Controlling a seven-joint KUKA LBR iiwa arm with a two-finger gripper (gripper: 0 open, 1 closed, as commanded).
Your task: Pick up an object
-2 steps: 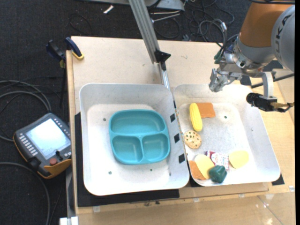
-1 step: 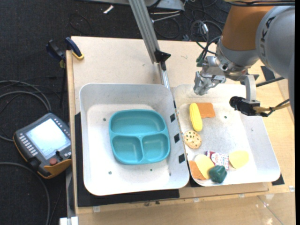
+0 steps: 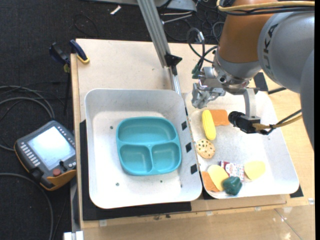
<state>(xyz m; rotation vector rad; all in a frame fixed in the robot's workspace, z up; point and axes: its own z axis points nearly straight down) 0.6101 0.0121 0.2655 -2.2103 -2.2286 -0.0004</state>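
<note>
Grey metal gripper (image 3: 200,98) hangs above the far left corner of the right-hand shallow white bin (image 3: 280,149), just beyond the yellow banana-shaped toy (image 3: 208,124); from this slanted view I cannot tell whether it is wide or narrow, and nothing shows between its tips. One banana lies against one orange flat block (image 3: 220,117). Nearer the front of that bin sit one speckled round cookie (image 3: 205,148), two pale yellow slices (image 3: 218,174) (image 3: 255,169), one dark green lump (image 3: 232,185) and one small printed packet (image 3: 233,168). Left of that bin, the other white bin (image 3: 100,134) holds one teal divided plate (image 3: 149,145). A descent here risks striking the bin wall, or nudging the smooth rounded banana so that it rolls aside.
</note>
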